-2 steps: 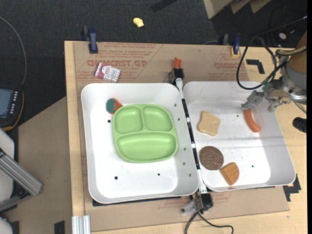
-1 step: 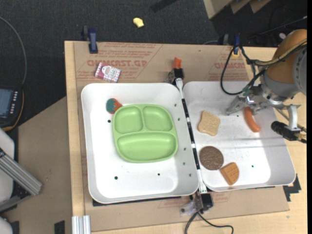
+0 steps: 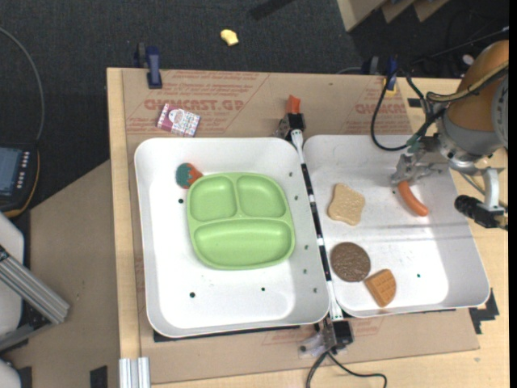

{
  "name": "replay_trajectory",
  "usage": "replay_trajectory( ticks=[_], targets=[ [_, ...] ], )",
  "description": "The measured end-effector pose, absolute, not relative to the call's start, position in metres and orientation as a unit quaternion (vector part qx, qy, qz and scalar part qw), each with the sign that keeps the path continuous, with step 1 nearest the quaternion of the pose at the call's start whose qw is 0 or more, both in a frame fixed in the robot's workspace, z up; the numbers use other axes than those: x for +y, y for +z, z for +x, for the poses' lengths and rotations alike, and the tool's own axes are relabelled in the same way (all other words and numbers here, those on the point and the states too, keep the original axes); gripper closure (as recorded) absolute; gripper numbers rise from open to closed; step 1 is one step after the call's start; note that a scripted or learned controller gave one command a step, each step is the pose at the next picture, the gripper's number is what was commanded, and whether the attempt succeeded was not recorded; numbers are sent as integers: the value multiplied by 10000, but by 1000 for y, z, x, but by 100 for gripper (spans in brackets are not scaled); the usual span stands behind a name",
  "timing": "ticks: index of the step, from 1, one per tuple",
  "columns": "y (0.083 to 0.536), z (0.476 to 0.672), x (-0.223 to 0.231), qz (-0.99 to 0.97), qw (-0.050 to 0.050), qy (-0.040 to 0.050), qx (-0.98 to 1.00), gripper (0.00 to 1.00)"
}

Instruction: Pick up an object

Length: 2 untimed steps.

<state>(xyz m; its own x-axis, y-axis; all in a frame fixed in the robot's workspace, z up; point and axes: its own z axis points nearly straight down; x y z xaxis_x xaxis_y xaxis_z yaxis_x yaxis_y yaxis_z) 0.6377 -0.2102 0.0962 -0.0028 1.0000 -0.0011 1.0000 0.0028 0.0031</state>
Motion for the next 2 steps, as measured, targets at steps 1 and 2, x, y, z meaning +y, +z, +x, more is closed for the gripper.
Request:
replay_trajectory(
  ticks=[1,2],
  targets=[
    [85,668,-180,7056,15,7,7086,100],
    [145,668,-120,7052,22,19,7090,100]
  ],
)
